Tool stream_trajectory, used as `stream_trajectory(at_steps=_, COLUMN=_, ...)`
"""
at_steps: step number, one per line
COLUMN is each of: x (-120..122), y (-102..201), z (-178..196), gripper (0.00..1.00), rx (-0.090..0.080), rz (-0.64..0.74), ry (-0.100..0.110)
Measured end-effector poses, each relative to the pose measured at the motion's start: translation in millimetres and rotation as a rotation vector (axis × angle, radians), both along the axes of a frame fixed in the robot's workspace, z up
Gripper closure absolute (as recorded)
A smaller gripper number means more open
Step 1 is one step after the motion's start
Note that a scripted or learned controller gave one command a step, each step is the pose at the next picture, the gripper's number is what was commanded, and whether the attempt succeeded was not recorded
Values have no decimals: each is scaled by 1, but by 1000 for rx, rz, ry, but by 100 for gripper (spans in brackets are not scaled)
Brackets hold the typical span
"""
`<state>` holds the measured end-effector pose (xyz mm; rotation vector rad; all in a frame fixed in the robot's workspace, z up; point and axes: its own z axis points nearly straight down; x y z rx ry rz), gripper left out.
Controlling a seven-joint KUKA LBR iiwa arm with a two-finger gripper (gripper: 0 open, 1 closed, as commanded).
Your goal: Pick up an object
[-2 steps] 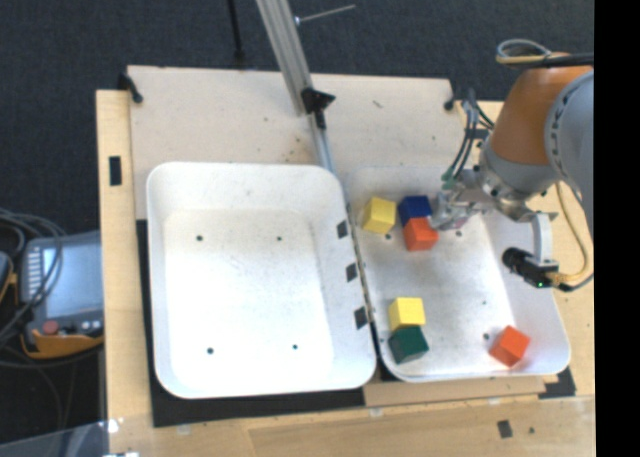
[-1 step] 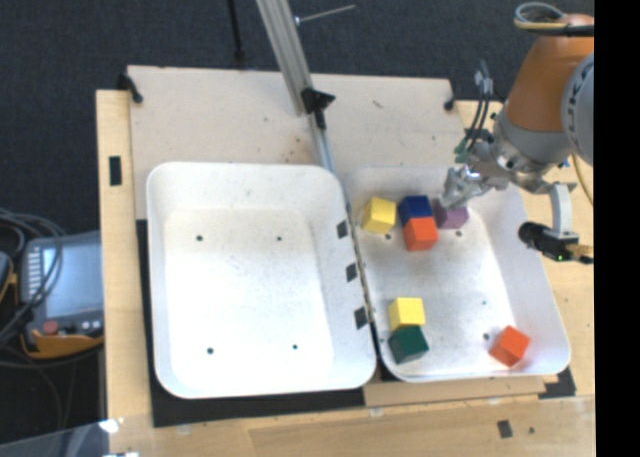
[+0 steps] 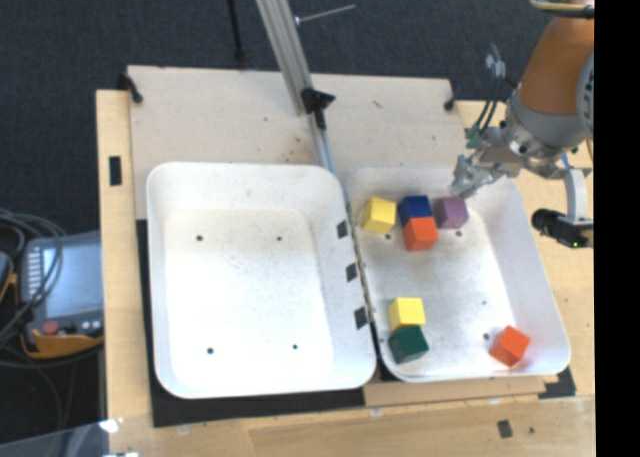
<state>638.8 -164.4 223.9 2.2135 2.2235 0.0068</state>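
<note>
The right bin [image 3: 530,275] holds several small blocks. Near its back wall a yellow block [image 3: 379,215], a blue block [image 3: 415,209], an orange block [image 3: 420,233] and a purple block [image 3: 451,212] cluster together. A second yellow block [image 3: 407,312] and a dark green block [image 3: 408,344] sit at the front left. Another orange block [image 3: 510,345] lies at the front right. My gripper [image 3: 468,181] hangs over the bin's back edge, just up and right of the purple block, with nothing visibly held.
The left bin [image 3: 160,245] stands beside the right one. A slanted metal rail [image 3: 285,40] runs from the top down to the gap between the bins. The grey and orange arm [image 3: 555,75] fills the upper right. A screen device [image 3: 55,290] sits at far left.
</note>
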Motion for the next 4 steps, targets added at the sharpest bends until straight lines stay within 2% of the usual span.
stream_trajectory(at_steps=1, x=-9, y=48, z=12, gripper=100, rx=3, rz=3, ry=5)
stream_trajectory(at_steps=2, x=-30, y=104, z=18, gripper=100, rx=2, rz=3, ry=5)
stream_trajectory(at_steps=4, x=-52, y=217, z=27, gripper=100, rx=3, rz=5, ry=6)
